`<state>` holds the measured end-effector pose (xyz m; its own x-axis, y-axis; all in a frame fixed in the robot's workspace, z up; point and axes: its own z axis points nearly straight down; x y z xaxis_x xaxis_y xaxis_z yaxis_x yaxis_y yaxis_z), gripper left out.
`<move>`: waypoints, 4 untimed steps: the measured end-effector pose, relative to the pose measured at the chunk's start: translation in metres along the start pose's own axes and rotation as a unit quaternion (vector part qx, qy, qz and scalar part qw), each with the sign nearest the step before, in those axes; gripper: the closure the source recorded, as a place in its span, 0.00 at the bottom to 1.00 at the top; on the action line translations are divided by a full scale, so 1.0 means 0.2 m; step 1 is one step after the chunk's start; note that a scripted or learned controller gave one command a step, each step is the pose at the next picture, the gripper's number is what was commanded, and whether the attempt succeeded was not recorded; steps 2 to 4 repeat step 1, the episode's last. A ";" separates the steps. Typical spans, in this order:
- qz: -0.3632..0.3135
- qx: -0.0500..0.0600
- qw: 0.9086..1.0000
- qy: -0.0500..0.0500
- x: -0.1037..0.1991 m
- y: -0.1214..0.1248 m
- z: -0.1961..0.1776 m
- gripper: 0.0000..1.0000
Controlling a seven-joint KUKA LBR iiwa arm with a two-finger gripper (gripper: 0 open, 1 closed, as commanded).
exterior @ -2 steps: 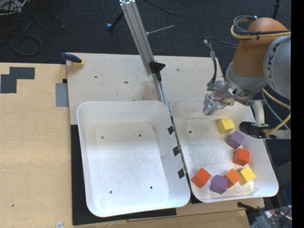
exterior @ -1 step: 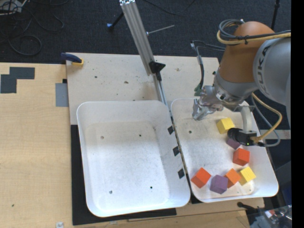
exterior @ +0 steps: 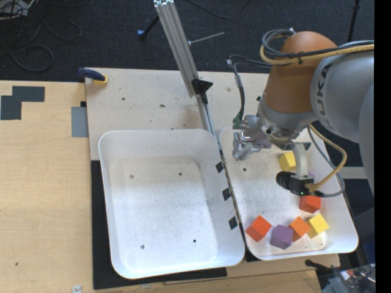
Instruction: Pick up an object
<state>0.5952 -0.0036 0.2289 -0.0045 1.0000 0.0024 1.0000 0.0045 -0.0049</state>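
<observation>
Gripper point(exterior: 243, 146) over upper left part of right bin point(exterior: 259, 188), nothing visibly between fingers; spread cannot be told. Yellow block point(exterior: 288, 160) near, to its right. Red block point(exterior: 310, 204), two orange blocks point(exterior: 259, 228), purple block point(exterior: 281, 236), second yellow block point(exterior: 318, 224) clustered at bin's near end. Left bin point(exterior: 116, 163) beside.

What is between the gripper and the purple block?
Bare white bin floor in the camera view; no block sits between the gripper and the purple block. An orange block lies beside it.

No readable text, label, brand, number or sign can be made out on any surface; lettering on the arm point(exterior: 342, 96) is cut off.
</observation>
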 end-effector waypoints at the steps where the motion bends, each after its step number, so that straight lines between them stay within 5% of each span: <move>1: 0.000 0.000 1.000 0.000 0.30 -0.07 0.02 1.00; 4: 0.000 0.000 1.000 0.000 0.30 -0.07 0.02 1.00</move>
